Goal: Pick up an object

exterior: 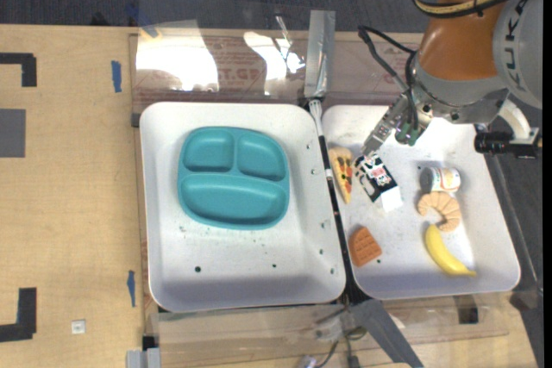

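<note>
I see open floor along the right bin's (496, 211) far edge and front left corner, while the pizza slice (344, 173), carton (378, 178), croissant (440, 209), banana (446, 252) and cracker (365, 246) crowd its middle.

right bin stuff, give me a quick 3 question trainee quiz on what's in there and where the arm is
1. True or false: the teal divided tray lies in the right bin.
2. Which item lies nearest the front right corner of the right bin? A) banana B) croissant C) pizza slice
3. Fill in: the gripper hangs just above a small black and white ____ near the bin's left side.

Key
1. False; it lies in the left bin.
2. A
3. carton
</note>
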Available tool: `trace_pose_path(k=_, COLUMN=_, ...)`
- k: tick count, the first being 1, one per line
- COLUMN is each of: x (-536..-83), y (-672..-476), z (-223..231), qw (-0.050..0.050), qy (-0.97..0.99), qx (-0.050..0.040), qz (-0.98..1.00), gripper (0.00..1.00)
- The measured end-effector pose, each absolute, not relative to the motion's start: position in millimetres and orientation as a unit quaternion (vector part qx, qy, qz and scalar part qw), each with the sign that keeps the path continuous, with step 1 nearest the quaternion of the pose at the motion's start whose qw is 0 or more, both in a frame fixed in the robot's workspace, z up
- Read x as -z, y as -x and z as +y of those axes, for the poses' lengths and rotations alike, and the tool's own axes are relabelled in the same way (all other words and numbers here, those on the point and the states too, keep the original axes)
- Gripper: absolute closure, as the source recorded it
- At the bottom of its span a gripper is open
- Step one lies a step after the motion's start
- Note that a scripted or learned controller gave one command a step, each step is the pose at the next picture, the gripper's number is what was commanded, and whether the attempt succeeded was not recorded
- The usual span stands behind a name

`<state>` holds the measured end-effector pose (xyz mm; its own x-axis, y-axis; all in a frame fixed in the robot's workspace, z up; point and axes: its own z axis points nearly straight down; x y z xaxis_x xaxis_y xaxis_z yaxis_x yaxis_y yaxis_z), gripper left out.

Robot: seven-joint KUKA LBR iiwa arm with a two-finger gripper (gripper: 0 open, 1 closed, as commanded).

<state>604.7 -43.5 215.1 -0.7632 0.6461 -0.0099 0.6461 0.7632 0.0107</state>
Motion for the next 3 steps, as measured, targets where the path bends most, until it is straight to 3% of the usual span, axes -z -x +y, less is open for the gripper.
trace_pose_path(k=1, x=-185, y=-563.0, z=-28, qw=0.001, qy=-0.153, qx=-0.0007, qz=0.988, gripper=1.00)
trace_pose_path(k=2, x=-236, y=-523.0, z=11, qw=0.004, qy=0.076, qx=-0.0006, qz=0.997, gripper=1.00)
trace_pose_path(k=3, x=-185, y=-495.4, z=14, qw=0.002, qy=0.277, qx=-0.0006, qz=0.961, gripper=1.00)
